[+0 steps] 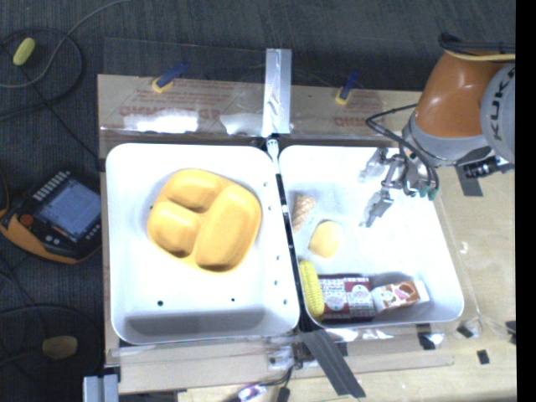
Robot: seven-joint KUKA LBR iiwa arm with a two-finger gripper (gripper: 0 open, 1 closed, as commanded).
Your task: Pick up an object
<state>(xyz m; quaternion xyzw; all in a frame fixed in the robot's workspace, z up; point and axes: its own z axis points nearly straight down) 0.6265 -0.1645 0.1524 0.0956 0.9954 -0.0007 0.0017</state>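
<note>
Metal fingers of the gripper (378, 193) hang over the upper right part of the right bin (444, 258), and they stand apart, one toward the bin's back wall and one lower down, with nothing between them. Above them and to the right, the arm (461, 99) comes in from the right edge of the frame, its orange band wide and rounded, with dark cables looping beside the wrist.

Below and to the left of the fingers, a small pale yellow lemon-like object (326, 239) lies near the middle of the right bin, clear of the gripper. Just up and left of it, a tan ice-cream cone (303, 208) rests close to the wall between the bins. Along the lower edge of the same bin lies a flat red and white packet (368, 296), and at its left end a yellow corn cob (311, 289) sits against the dividing wall.

Left of centre in the frame, the left bin (134, 308) holds one large yellow lumpy object (203, 219), bread-like in shape, in its upper half.
</note>
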